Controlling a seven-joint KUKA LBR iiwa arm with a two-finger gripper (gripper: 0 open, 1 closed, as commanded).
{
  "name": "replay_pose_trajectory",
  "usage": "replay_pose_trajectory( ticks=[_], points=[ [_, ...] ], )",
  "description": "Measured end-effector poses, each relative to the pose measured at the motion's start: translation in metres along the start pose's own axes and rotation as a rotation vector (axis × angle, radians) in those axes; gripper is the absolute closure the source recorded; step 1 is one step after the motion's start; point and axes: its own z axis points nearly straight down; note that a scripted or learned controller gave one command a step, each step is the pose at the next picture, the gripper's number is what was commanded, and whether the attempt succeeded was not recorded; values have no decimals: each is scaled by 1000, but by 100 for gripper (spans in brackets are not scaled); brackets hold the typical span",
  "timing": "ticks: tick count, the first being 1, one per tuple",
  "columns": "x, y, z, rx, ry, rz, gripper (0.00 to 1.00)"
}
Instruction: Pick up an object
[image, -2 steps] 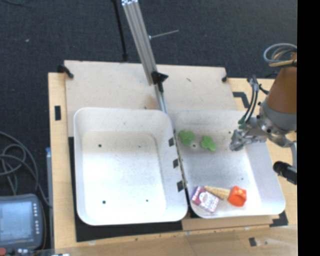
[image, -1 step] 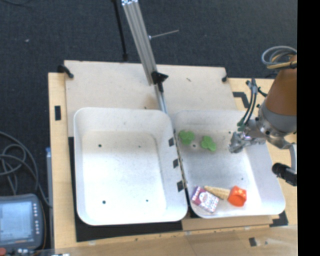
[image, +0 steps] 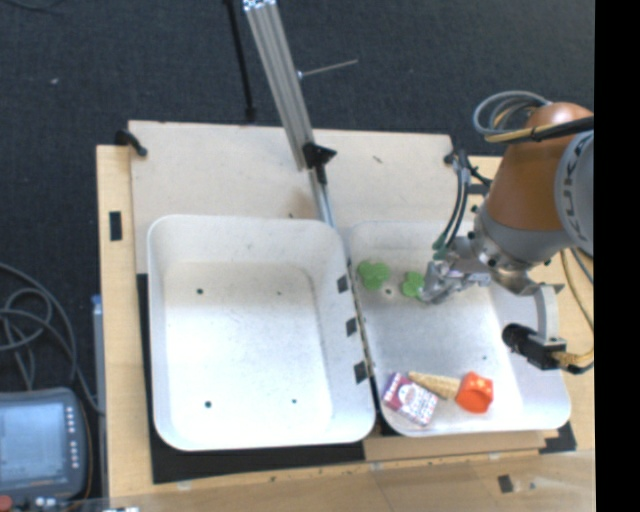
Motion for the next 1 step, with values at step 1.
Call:
replay_pose_trajectory(
  ticks=[1],
  points=[
    [54, 9, 6, 3, 2, -1, 100]
  ],
)
